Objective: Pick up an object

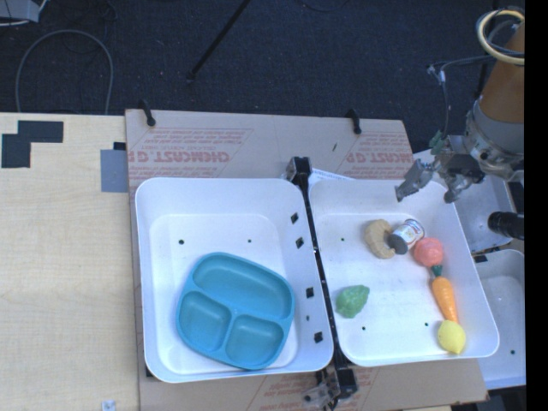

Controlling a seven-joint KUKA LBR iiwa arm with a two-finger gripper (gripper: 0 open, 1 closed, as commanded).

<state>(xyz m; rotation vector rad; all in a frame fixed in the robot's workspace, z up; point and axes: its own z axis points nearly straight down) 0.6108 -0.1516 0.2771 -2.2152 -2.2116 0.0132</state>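
Above the right bin's (479, 315) far corner, the gripper (425, 187) hangs with fingers spread, holding nothing. Its likeliest target, the small can (408, 231), lies touching the tan piece (378, 237) and the pink ball (429, 252); crowding could spoil a grasp. Cardboard (214, 148) print, upside down, seems to read "CHEMCRZT"; can label unreadable.

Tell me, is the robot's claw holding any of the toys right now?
No, nothing is held. The gripper hangs open above the right bin's far corner, with nothing between its fingers. The toys lie in the bin below.
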